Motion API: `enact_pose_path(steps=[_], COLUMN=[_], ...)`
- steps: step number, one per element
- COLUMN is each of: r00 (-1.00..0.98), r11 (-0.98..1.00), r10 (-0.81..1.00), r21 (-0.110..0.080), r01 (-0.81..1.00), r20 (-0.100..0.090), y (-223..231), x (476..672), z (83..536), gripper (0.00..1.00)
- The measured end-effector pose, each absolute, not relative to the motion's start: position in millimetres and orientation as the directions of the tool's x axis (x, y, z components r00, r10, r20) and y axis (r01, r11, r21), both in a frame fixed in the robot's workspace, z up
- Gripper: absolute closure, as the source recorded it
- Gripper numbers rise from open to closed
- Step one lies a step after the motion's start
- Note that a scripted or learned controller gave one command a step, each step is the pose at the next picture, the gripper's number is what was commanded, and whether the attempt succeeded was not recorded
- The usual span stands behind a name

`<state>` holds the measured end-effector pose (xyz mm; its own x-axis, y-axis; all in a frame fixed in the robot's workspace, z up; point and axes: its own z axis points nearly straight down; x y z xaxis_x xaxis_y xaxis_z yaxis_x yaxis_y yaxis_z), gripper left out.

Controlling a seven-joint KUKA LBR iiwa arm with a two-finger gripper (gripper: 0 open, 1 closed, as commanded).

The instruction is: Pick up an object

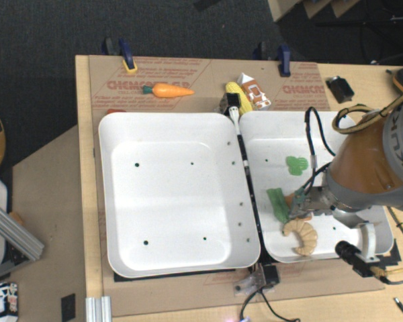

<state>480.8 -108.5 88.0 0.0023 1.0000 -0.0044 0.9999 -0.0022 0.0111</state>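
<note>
Gripper (301, 210) low in right bin (269, 136), grip state unclear; curved tan croissant (302, 235) at 6 o'clock, flat green strip (278, 204) at 9.

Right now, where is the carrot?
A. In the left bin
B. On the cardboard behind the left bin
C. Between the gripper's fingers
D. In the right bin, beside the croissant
B: the carrot lies on the cardboard beyond the far rim of the left bin, outside both bins and well away from the gripper.
</note>
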Motion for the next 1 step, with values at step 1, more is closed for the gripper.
enact_pose_path(steps=[1], r00=[-0.013], r11=[0.013], r10=[1.000], r21=[0.017], r01=[1.000], r20=[0.002], y=[-23.3], x=[554.9], z=[191.6], gripper=[1.00])
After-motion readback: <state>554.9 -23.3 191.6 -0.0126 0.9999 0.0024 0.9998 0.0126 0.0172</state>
